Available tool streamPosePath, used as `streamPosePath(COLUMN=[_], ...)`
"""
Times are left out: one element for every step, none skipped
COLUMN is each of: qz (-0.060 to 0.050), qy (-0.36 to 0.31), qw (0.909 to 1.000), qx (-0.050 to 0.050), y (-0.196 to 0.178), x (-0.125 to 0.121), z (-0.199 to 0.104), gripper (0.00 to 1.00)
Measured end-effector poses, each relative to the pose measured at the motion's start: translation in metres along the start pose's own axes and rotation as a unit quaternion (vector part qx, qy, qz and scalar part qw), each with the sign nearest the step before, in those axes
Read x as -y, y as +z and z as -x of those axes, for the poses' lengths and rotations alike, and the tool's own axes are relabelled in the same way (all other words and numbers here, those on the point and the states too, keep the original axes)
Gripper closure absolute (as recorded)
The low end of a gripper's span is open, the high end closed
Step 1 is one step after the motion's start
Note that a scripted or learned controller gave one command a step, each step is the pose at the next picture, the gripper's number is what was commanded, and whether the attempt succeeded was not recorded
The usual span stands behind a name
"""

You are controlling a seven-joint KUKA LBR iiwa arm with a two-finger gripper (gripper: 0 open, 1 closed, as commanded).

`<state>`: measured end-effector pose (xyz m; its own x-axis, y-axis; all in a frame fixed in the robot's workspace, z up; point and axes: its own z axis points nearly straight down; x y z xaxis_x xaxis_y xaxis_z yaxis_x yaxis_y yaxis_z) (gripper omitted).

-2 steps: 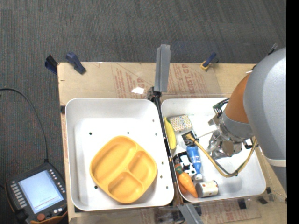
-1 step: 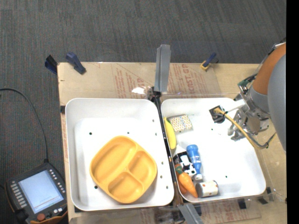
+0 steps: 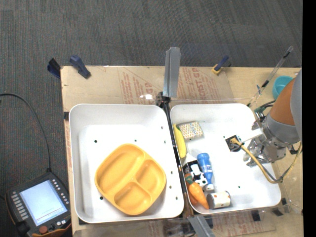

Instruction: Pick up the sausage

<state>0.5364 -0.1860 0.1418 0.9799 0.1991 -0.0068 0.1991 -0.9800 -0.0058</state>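
Sausage: you are most likely looking at the orange-red elongated piece [image 3: 197,193] lying in the near left corner of the right bin [image 3: 252,113], though it is too small to be sure. It is sitting just beside a pale cylinder [image 3: 219,199] and below a blue bottle [image 3: 204,167]. The gripper [image 3: 251,156] is hanging over the right side of that bin, well apart from the piece, and you cannot tell whether it is released or clenched. A yellow divided plate [image 3: 130,178] is resting in the left bin [image 3: 84,117] on the table [image 3: 113,85].
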Motion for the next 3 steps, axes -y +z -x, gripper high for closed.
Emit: streamPosePath(qz=[0.001,0.0,0.001], qy=[-0.002,0.001,-0.009], qw=[1.0,1.0,1.0], qx=[-0.001,0.0,-0.001], y=[-0.013,0.057,-0.018], x=[0.046,0.063,0.056], z=[-0.056,0.01,-0.056], gripper=[1.0,1.0,1.0])
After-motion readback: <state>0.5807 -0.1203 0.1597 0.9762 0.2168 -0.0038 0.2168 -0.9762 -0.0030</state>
